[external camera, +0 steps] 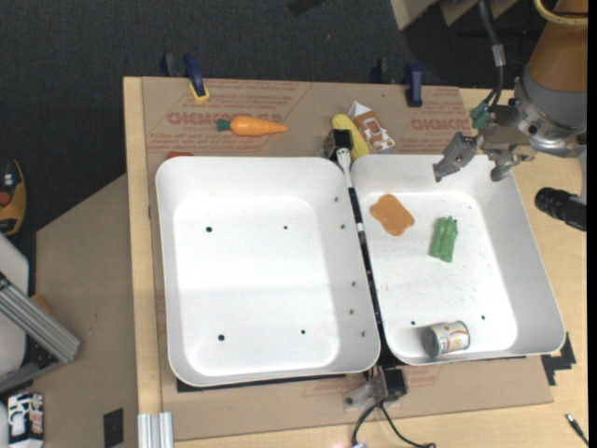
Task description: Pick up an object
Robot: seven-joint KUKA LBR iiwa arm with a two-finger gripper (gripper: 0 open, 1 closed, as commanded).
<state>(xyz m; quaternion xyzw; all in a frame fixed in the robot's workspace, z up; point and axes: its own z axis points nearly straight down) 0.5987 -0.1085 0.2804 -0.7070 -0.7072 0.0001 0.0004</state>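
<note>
White plastic forms the two shallow bins on the brown surface (280,110), the left bin (187,194) bare and the right bin (522,278) holding an orange piece (392,215) at its upper left, a green piece (444,239) at centre and a small can (446,338) lying at its lower rim. Above the right bin's upper edge, at the upper right of the frame, the gripper (480,161) hangs with its jaws spread and nothing between them, well apart from all three candidates. Likely failures are a descent onto bare floor between the scattered pieces, or the can rolling away from closing jaws because it lies on its curved side against the rim.
</note>
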